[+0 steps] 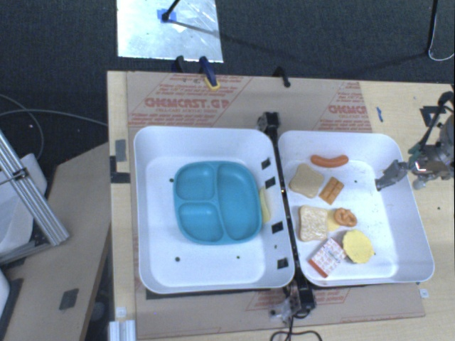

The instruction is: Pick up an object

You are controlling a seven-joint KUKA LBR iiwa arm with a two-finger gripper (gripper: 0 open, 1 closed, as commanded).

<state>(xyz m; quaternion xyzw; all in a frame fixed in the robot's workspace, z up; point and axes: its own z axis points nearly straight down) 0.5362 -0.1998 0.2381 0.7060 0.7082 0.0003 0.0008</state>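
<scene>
Sausage lies at the far end of the right bin, long axis running left to right, well left of the gripper at the bin's right rim. The gripper's hold or spread cannot be made out from here.

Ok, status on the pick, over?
Gripper at right bin's right edge, holding nothing. Sausage, bread slices, yellow disc all untouched in the bin. Nothing blocking the approach.
</scene>
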